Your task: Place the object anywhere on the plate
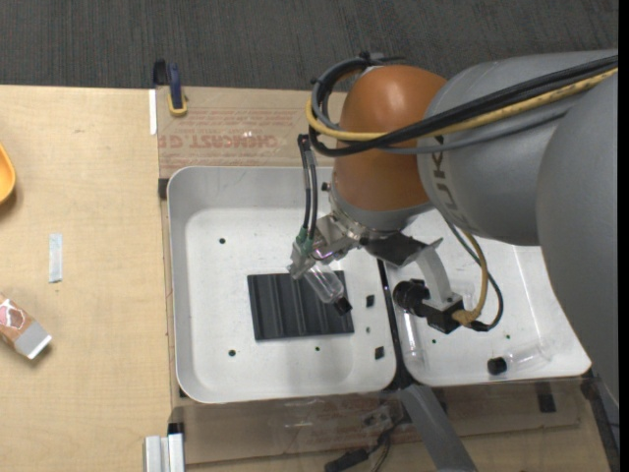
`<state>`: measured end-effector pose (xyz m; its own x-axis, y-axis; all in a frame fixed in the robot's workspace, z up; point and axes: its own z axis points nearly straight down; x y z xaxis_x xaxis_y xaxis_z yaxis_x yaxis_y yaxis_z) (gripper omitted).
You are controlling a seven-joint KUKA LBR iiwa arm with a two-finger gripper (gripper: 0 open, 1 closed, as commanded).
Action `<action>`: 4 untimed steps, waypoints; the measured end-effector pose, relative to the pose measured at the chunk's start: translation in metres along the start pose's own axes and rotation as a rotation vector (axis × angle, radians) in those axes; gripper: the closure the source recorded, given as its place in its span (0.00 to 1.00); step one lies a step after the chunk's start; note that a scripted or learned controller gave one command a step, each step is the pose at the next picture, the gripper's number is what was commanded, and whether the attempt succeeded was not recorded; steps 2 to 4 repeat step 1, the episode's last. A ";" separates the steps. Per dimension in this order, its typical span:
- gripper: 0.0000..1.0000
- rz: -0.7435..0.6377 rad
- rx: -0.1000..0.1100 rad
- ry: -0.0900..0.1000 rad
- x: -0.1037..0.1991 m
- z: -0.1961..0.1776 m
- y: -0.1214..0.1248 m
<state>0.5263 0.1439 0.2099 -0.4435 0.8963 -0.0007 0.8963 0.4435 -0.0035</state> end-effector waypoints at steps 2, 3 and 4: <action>0.00 0.000 0.000 0.000 0.000 0.000 0.000; 0.00 0.000 0.000 0.000 0.000 0.000 0.000; 0.00 0.000 0.000 0.000 0.000 0.000 0.000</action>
